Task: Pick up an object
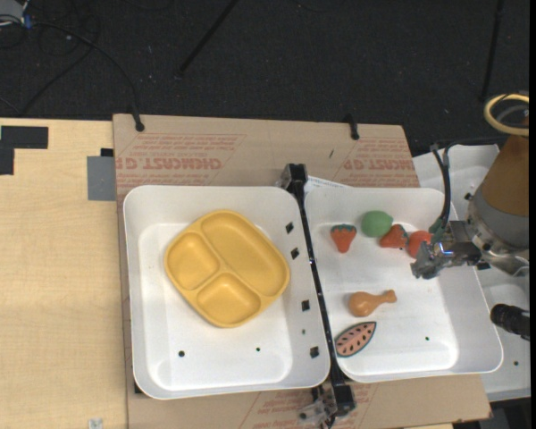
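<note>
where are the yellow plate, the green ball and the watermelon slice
yellow plate (189,259), camera view, on the floor of its left compartment
green ball (376,222), camera view, on the middle of its top
watermelon slice (355,339), camera view, on its red flesh

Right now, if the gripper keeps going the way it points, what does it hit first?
Likely the small red-orange toy right at the gripper tip, near the right bin's far right side. The gripper seems to point left and down; height above the toy is unclear from this slanted view.

Wooden bench (45,284) bears cardboard sheet (250,150); two white bins (152,365) atop it.
</note>
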Motion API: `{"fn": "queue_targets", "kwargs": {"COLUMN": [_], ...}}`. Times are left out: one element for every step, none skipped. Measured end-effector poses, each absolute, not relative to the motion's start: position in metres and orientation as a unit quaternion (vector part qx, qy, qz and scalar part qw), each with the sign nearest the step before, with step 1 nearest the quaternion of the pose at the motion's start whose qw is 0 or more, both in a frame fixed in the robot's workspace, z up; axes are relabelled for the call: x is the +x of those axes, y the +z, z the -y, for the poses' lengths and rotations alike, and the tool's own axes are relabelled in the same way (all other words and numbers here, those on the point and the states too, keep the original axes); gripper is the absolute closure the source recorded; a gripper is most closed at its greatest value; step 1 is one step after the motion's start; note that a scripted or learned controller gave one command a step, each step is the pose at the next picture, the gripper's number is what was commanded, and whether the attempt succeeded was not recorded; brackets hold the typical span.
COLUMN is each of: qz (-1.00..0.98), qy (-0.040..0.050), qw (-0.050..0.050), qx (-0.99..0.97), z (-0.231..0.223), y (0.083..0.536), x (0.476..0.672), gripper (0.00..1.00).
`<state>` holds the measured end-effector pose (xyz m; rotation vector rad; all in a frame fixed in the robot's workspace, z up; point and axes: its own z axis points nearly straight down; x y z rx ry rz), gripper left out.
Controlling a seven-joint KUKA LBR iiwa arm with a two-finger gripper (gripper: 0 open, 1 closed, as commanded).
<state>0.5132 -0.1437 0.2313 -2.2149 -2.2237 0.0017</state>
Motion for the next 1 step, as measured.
{"fn": "queue_targets", "kwargs": {"qz": [0.709], "qy": [0.0000], "qw": [0.001], "qx": [-0.705], "z": [0.0984], "y": [0.2392], "x": [0.5361], "gripper": [1.00]}}
